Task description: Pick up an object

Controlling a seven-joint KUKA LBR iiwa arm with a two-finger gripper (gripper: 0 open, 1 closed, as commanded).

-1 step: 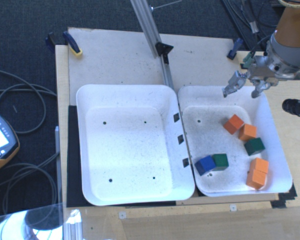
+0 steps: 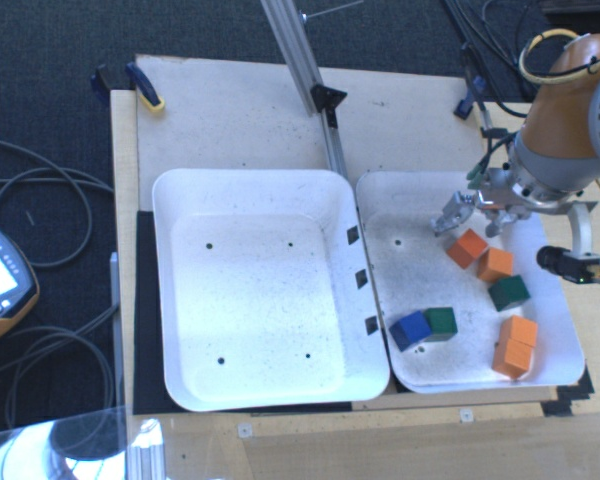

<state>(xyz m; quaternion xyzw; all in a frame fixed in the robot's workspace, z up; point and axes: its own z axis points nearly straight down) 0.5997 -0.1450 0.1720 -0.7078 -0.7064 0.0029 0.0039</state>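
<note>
Several blocks lie in the right bin [image 2: 405, 182]. Two orange blocks [image 2: 467, 248] [image 2: 497, 264] sit close together near its middle right, with a dark green block [image 2: 509, 292] just below them. A blue block [image 2: 411, 329] and a green block [image 2: 441, 322] touch near the front left. A taller orange block [image 2: 516, 345] stands at the front right. My gripper [image 2: 471, 218] hangs over the bin's upper right, just above the upper orange block. It is open, with nothing between its fingers.
The left bin [image 2: 250, 288] lies beside the right one, with small black clips along the shared wall. A slanted metal post [image 2: 300, 58] rises behind the bins. Cables and a blue clamp [image 2: 468, 98] lie at the bench's back right.
</note>
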